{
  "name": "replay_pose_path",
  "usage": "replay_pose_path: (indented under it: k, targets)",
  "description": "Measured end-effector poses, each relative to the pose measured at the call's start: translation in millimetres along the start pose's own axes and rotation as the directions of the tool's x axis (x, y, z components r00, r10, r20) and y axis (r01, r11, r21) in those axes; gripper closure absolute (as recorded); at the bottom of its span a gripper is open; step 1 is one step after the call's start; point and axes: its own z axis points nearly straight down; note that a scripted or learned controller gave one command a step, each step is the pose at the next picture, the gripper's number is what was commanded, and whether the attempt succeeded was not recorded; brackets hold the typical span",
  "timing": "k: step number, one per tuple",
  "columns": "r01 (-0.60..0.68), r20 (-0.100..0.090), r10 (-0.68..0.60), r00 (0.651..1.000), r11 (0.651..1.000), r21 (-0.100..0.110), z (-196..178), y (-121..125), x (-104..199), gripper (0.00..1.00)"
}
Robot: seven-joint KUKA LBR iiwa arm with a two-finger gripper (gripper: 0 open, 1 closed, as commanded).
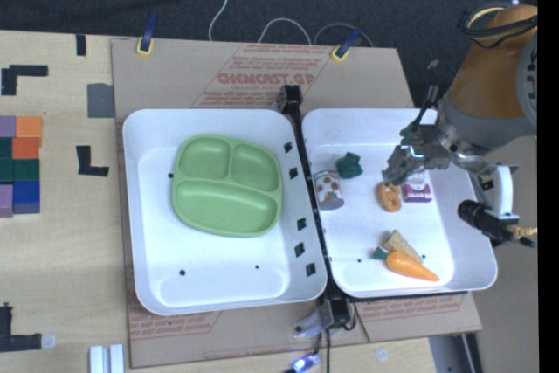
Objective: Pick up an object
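Nearest the viewer in the right bin lies an orange carrot toy, its leafy end pointing left, with a small tan wedge touching its far side. Farther back, an orange-brown rounded piece rests near the bin's middle, and just to its right lies a small white-and-purple carton. The gripper hangs directly above these two items; nothing is visibly clamped in it, and whether the claw is spread or pressed together cannot be told from this angle. To the left, close to the divider between the bins, stands a small patterned cup-like item, and just beyond it a dark green object.

The left bin holds a green divided plate with three compartments, lying flat toward the bin's far half.

The arm, grey with an orange band, enters from the right, above the right bin's far right corner.

Both bins sit on a cardboard sheet fixed at its far edge by two clips. At the far left of the bench, coloured blocks are stacked together.
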Motion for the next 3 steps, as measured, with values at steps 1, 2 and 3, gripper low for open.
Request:
replay_pose_path:
  k: [1, 2, 3]
  targets:
    - [0.004, -0.002, -0.004, 1.0, 1.0, 0.004, -6.9, 9.0, 51.3, 1.0]
    - [0.001, -0.001, -0.001, 1.0, 1.0, 0.007, 6.8, 11.9, 98.5, 1.0]
    - [0.005, -0.002, -0.005, 1.0, 1.0, 0.005, 6.2, 27.6, 159.4, 1.0]
